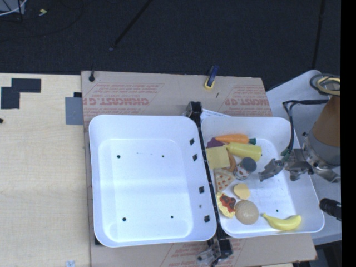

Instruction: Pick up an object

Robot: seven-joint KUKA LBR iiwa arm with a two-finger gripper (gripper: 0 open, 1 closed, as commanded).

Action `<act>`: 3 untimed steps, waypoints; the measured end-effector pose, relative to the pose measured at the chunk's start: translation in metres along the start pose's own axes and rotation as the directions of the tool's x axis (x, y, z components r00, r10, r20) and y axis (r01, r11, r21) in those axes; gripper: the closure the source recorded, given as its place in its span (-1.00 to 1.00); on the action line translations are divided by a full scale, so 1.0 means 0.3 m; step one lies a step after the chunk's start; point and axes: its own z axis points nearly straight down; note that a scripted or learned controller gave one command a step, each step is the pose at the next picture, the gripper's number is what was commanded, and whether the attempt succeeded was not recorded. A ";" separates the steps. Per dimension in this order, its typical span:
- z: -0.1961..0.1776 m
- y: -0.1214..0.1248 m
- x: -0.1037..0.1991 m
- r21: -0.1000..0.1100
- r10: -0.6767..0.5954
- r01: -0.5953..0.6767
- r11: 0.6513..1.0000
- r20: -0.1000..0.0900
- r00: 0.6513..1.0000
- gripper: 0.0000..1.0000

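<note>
Over the right bin point(281, 128), my gripper point(271, 170) hangs near the bin's middle, reaching in from the right edge. I cannot tell from this view whether it is open or closed, and I see nothing between its tips, so I log no grasp.

Contents of the right bin, all candidates for the pick:
- a carrot point(232, 138) at the far edge, with a corn cob point(245, 150) just beside it;
- a yellow block point(217, 157) against the bin's left wall;
- a small grey ball point(248, 164) just left of the gripper, close to it, contact not clear;
- a pizza slice point(223, 179) and a small yellow piece point(241, 191) toward the centre;
- a red and yellow item point(227, 204) near the left front corner, too jumbled to name;
- a tan ball point(247, 212) at the front edge;
- a banana point(283, 222) in the front right corner, well apart from the cluster.

The left bin point(103, 149) carries none of these.

Assessment: the pick is not done. Every item lies on the bin floor. My judgement is that the arm is at the approach stage, with the grey ball the nearest target. Descent, closure and lift all remain.
</note>
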 end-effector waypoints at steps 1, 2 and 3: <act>0.163 0.162 0.284 0.001 -0.006 0.006 1.000 -0.002 1.000 -1.00; 0.332 0.337 0.293 -0.004 -0.001 0.001 1.000 0.001 1.000 -1.00; 0.342 0.428 0.296 0.042 0.009 -0.008 0.999 -0.010 1.000 -1.00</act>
